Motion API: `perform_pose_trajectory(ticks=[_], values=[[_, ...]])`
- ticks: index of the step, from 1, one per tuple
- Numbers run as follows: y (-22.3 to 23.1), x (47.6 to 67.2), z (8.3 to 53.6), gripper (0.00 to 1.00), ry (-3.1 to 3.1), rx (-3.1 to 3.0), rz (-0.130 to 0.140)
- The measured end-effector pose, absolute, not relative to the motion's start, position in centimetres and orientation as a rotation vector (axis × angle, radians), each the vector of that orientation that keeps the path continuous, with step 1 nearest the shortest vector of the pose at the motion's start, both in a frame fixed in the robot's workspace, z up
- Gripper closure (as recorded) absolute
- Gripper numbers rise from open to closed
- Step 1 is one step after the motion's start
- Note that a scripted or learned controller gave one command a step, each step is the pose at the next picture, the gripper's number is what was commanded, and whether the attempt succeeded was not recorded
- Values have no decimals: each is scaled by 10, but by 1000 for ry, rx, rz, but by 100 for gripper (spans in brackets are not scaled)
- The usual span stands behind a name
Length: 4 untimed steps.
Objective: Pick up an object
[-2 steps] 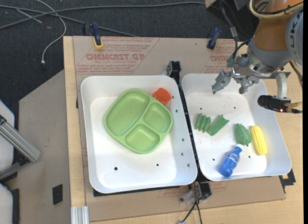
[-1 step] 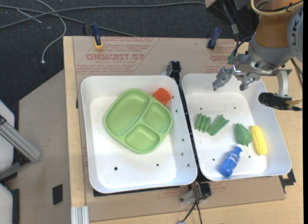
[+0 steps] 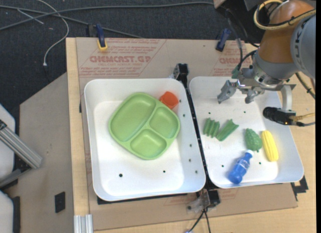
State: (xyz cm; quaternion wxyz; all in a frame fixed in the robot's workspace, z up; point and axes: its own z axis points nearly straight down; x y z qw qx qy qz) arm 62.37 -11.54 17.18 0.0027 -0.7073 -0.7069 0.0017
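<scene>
Lowest in the right white bin (image 3: 288, 169) lies a small blue plastic bottle (image 3: 240, 167), tilted, near the front rim. Just above it, toward the right wall, a yellow plastic corn cob (image 3: 270, 145) lies touching a knobbly green plastic vegetable (image 3: 253, 139). Left of those sit two green ridged pod-like pieces (image 3: 219, 128), side by side. Above them, over the bin's far half, hang the jaws (image 3: 236, 91) of the grey arm with the orange band (image 3: 283, 29); they stand spread apart with nothing between them, well clear of every toy. Over in the left white bin (image 3: 100, 142), a light green divided plastic plate (image 3: 144, 125) lies with a small orange plastic piece (image 3: 169, 98) touching its far edge. Both bins rest on a brown cardboard-covered surface (image 3: 125, 56).
</scene>
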Motion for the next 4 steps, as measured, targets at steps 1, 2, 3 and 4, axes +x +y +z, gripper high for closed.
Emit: perform_pose_trajectory(ticks=[1,2,3,4], values=[[-114,633,116,0,-2219,-2215,6],[-113,632,83,0,-2218,-2217,4],[-113,634,97,100,-2220,-2221,-2],[-114,631,142,100,-2224,-2225,-5]])
